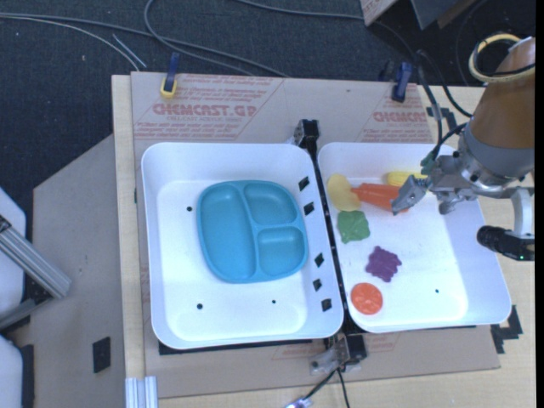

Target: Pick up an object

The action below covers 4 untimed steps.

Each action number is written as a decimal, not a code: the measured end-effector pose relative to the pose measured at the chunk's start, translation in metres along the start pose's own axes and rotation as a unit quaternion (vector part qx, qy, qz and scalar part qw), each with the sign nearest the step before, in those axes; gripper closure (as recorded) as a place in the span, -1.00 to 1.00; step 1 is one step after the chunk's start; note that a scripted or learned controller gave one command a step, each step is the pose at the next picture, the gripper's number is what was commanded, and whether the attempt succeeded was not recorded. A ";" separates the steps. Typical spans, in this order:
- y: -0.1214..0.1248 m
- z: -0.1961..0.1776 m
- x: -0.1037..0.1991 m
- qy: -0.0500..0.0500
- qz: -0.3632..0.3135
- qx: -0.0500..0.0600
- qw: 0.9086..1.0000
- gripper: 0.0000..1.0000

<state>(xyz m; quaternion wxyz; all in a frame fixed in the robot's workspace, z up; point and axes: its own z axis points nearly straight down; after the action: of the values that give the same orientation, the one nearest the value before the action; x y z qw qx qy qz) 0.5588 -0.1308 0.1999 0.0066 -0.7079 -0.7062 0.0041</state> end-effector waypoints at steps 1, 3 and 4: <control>0.003 -0.007 0.000 -0.001 -0.002 -0.007 1.000 -1.00; -0.010 0.084 0.006 0.000 -0.001 -0.004 1.000 -1.00; -0.010 0.117 0.007 0.000 -0.001 -0.005 1.000 -1.00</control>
<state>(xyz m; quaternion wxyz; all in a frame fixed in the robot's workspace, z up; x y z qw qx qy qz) 0.5468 -0.1237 0.0830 0.0026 -0.7072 -0.7070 0.0008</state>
